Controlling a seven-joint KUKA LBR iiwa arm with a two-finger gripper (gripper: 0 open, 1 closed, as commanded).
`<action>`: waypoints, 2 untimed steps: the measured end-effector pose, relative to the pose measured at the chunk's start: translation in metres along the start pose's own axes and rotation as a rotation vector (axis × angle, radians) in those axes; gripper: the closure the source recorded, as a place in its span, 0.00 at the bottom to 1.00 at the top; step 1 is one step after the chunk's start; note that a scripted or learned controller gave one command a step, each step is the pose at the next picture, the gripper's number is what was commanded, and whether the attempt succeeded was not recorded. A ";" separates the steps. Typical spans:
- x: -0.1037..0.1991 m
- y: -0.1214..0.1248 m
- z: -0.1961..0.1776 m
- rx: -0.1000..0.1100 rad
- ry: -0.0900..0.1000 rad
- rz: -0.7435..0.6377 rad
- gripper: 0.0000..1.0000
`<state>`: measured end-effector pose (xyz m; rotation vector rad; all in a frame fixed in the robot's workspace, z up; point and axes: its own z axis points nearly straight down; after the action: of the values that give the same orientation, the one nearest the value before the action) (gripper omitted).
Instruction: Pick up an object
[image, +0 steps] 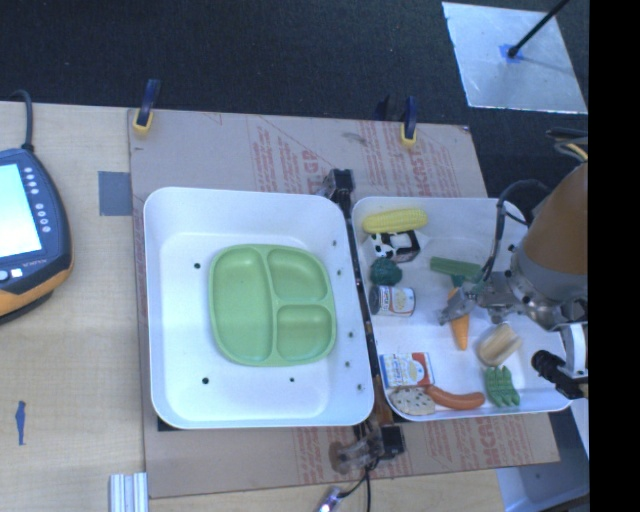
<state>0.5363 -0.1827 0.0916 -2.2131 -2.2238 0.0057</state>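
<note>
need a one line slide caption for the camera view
End effector over carrot in right bin; green tray in left bin.

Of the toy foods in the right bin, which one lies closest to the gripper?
The orange carrot: its top sits right at the gripper. The corn cob, sausage and bread roll all lie farther off.

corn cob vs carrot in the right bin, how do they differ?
Colour: the corn cob is yellow, the carrot orange. Pose: the corn cob lies roughly crosswise at the bin's far edge; the carrot points toward the near edge, mid-bin. Size: the corn cob looks thicker and longer. The carrot lies next to the gripper; the corn cob lies well away. Both are toy foods.
</note>
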 end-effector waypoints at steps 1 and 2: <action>0.064 0.005 -0.001 -0.005 -0.011 0.004 0.00; 0.048 0.099 0.000 0.000 0.000 0.000 0.00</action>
<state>0.6350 -0.1345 0.0915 -2.2135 -2.2234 0.0059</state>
